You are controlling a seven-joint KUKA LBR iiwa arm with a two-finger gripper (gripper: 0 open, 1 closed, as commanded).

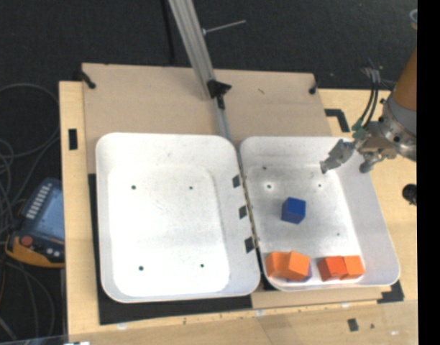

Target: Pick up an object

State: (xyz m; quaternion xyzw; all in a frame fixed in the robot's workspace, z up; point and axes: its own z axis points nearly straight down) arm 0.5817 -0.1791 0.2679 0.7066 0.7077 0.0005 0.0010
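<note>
One blue block [293, 210] sits near the middle of the right bin [371, 221]. From the block, the end effector [347, 158] is up and to the right, above the bin, fingers spread open and holding nothing.

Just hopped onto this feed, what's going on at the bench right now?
The arm's gripper is over the upper right part of the right bin, fingers spread apart with nothing between them. A blue cube sits alone near the middle of that bin, down and to the left of the gripper. Two orange blocks lie along the bin's near edge. Nothing has been picked up yet. The left bin sits beside it.
</note>
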